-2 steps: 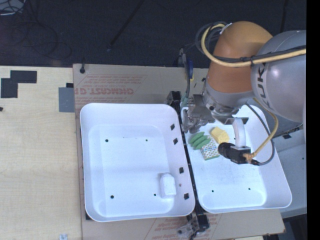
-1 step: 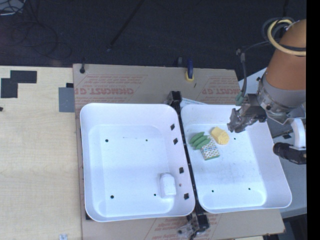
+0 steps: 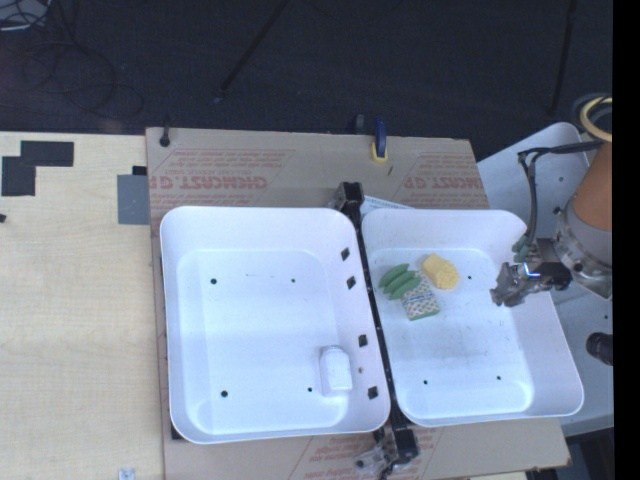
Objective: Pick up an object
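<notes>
In the right bin [image 3: 470, 393] lie a green pea pod [image 3: 399, 280], a yellow object [image 3: 440, 271] and a small speckled sponge-like block [image 3: 421, 303], clustered near the bin's upper left. A white rounded block [image 3: 335, 369] rests in the left bin [image 3: 200, 368] near its lower right corner. My gripper [image 3: 507, 290] hangs at the right bin's right side, well to the right of the cluster, with nothing visibly between its fingers.
A black divider clamp [image 3: 362, 298] runs between the two bins. A cardboard sheet [image 3: 260, 173] lies under the bins. The arm's grey wrist and cables [image 3: 560, 248] lean in over the right rim.
</notes>
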Available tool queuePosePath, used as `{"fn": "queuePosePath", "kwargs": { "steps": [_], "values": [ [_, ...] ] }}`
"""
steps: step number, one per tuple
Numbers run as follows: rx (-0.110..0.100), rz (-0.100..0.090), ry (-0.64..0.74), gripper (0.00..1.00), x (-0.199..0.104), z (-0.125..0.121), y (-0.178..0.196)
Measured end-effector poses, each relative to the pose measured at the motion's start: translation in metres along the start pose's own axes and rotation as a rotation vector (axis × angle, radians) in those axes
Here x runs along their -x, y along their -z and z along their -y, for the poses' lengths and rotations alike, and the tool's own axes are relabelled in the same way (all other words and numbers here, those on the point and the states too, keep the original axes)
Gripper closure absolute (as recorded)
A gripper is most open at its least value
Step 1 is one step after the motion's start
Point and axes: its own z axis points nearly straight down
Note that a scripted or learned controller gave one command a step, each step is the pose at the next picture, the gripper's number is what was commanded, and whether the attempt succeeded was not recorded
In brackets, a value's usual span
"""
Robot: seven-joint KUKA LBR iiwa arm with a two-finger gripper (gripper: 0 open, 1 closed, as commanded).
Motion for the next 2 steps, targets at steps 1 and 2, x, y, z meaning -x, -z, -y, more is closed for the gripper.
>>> {"fn": "queuePosePath", "kwargs": {
  "steps": [1,2],
  "values": [
    [0.003,-0.002,0.003,1.0,0.04,0.04,-0.012],
    [0.024,0.006,0.009,1.0,0.065,0.037,0.289]
  ]
}}
